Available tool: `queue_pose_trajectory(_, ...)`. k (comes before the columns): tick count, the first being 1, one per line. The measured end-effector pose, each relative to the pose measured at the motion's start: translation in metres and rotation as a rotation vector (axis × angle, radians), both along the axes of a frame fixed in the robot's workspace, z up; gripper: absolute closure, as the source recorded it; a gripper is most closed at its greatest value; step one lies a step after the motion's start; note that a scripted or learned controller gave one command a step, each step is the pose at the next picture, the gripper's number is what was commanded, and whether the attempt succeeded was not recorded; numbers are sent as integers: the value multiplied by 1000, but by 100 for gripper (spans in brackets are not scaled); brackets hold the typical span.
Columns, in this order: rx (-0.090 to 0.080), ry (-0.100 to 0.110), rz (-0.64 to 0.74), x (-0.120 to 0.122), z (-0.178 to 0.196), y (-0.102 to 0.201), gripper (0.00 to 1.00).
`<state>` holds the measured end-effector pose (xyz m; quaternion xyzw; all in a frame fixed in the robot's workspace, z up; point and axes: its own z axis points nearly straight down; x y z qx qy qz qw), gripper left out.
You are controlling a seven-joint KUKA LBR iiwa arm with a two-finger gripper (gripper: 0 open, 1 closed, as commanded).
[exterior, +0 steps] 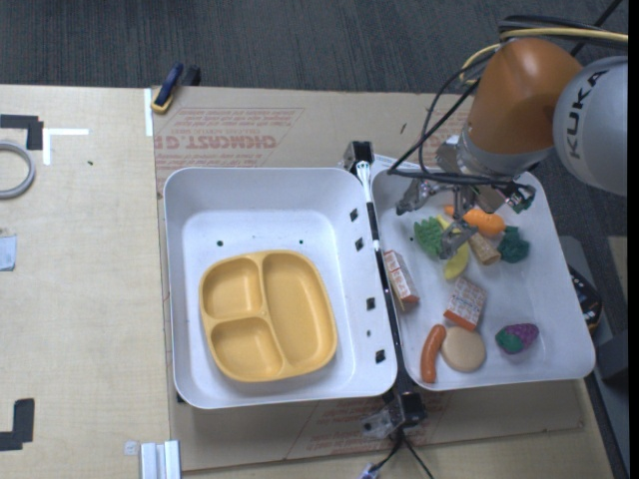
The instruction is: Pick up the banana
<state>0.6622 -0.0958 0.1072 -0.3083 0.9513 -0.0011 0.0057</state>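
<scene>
Gripper [458, 230] of the grey arm [589, 118] was low over the back part of the right bin [559, 357], with the orange band [519, 93] above it, and I cannot tell how it stood, because the dark wrist hid that part. Just below the gripper lay the banana [457, 261], a small yellow piece, tilted, close to the gripper tip; whether they touched I cannot tell. On the left of the banana was a green leafy vegetable [429, 236], and on the right a carrot [484, 221] and a dark green broccoli [514, 245]. Nearer the front of the same bin lay a small box with red and white print [466, 302], a round beige bun [463, 349], a red sausage [430, 353] just beside the bun, and a purple fruit with a green top [516, 337]. A brown snack bar [400, 279] lay against the bin's left wall. The left bin [190, 367] held a yellow tray with three compartments [267, 313]. Both bins stood on cardboard [230, 128].
</scene>
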Motion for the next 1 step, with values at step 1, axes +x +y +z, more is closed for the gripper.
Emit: queue_pose_trajectory(1,0,8,-130,-22,-4,-52,0)
